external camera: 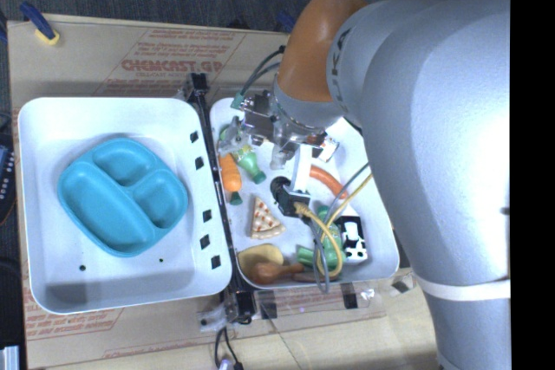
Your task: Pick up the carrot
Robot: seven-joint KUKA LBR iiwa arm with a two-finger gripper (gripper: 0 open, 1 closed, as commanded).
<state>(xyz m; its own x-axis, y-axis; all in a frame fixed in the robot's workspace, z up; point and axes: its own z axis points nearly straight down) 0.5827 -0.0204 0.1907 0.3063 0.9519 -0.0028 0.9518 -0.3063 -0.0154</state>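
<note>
Nearest, a pizza slice (265,219) lies in the right bin (379,225). Beyond it the carrot (230,173) rests by that bin's left wall. Farther back the claw (260,136) hangs just above; whether it is open, I cannot tell.

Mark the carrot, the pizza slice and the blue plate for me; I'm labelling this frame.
carrot (231,175): camera view, middle of its orange body.
pizza slice (264,218): camera view, centre of the wedge.
blue plate (121,195): camera view, ridge between its compartments.
</note>
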